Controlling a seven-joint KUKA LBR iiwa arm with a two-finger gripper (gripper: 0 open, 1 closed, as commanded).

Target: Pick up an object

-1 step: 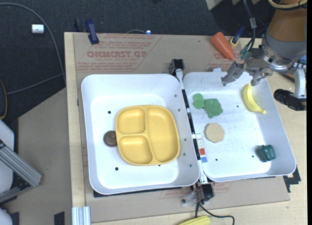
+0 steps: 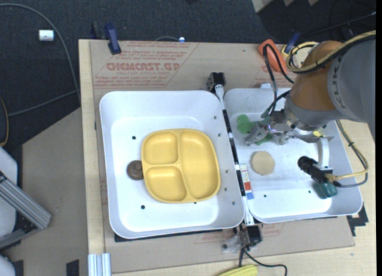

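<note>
We see the gripper [image 2: 262, 134] low in the right bin [image 2: 286, 206], just beside a green object [image 2: 245, 123]; we cannot tell its opening. A tan disc [image 2: 262, 162] lies below. The board [image 2: 143, 64] reads "CHEMCAST GP".

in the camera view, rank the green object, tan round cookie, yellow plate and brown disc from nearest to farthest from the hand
From the hand:
1. green object, right bin, just beside it on the view's left
2. tan round cookie, right bin, below it
3. yellow plate, left bin
4. brown disc, at the plate's far left edge
</note>
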